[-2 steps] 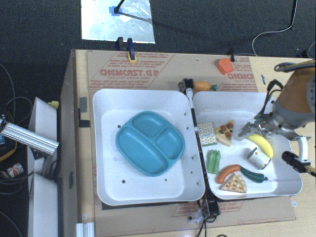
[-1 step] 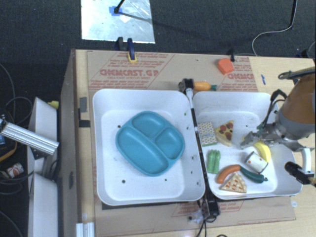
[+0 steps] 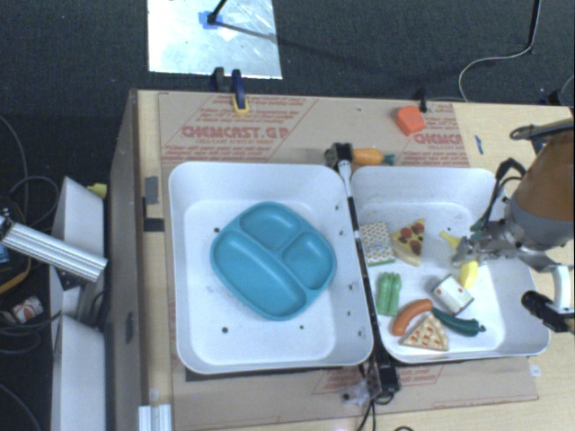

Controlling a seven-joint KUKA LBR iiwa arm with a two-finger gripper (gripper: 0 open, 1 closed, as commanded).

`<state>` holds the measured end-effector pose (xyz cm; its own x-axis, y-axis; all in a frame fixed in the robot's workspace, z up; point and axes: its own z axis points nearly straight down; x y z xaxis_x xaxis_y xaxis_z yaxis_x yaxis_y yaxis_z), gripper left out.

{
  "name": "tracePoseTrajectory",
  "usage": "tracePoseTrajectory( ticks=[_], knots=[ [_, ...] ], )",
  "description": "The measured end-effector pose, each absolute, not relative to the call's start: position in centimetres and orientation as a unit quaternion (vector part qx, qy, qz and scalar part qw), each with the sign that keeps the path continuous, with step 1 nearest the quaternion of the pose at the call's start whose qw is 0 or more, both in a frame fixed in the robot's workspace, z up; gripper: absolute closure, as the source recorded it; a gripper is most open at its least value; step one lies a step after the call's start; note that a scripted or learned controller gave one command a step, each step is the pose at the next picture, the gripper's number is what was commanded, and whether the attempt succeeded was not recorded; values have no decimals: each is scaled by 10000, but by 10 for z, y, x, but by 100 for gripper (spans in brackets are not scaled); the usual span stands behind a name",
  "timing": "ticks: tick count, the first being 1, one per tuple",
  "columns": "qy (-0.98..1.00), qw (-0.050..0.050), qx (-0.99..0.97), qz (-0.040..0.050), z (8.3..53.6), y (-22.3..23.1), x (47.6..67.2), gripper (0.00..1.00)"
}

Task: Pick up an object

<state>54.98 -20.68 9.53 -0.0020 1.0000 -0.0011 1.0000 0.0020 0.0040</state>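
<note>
Counter print: "CHEMCAST GP"
Left bin: blue divided plate
Right bin: toy foods, pizza slice
Claw: fingers' state unclear

Overhead slanted view. Two shallow white bins sat side by side on the desk. The left bin held a blue divided plate. The right bin held toy food: a waffle piece, a pizza slice, green beans, a sausage, a second pizza slice, a dark green vegetable, a small white block and yellow pieces. The gripper hung low over the yellow pieces. An orange block lay on the desk behind the bins.
</note>
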Motion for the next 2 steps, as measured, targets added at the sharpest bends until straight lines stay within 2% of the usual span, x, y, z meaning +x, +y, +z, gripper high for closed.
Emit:
tracePoseTrajectory(
  ticks=[1,2],
  knots=[
    [7085,21,7057,15,214,-151,575,100],
    [7089,7,7053,12,228,-100,579,100]
  ],
)
